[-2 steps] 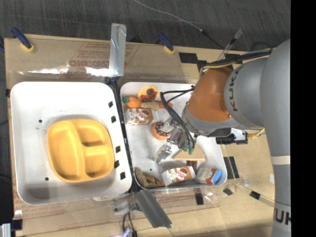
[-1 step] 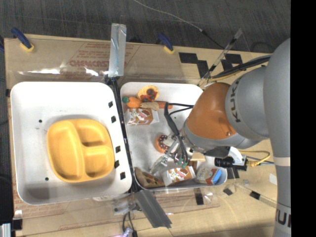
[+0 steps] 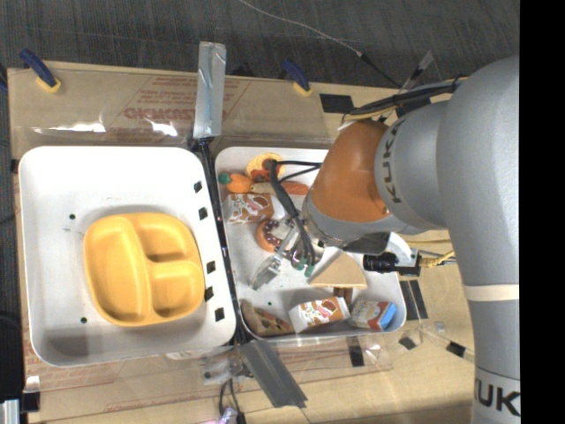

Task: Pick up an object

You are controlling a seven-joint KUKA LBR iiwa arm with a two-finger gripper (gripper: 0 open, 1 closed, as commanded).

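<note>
The arm (image 3: pixel 424 175) covers much of the bin on the view's right (image 3: pixel 291 295), hiding its far right corner and most of its right edge. Below the orange band, the gripper (image 3: pixel 284 253) hangs over the middle of this bin in a tangle of cables and metal parts. I cannot tell whether the claw is apart or together.

The objects to pick from lie around it in the same bin:
- One tan wedge (image 3: pixel 340 274) sits just beside the gripper, its upper side tucked under the arm.
- Two small printed cartons lie along the near edge, one (image 3: pixel 320 313) in the middle and one (image 3: pixel 375 314) toward the near right corner.
- One brown thing (image 3: pixel 265 321) fills the near left corner, too blurred to name.
- One printed packet (image 3: pixel 247 207) lies by the left edge, with one round brown piece (image 3: pixel 269 234) just beside it.
- At the far edge are one orange piece (image 3: pixel 265 162), partly under the arm, and one small green-and-orange piece (image 3: pixel 233 181).

The bin on the view's left (image 3: pixel 53 184) carries one yellow divided tray (image 3: pixel 141 268) near its middle. There are two bins in all, touching side by side.
</note>
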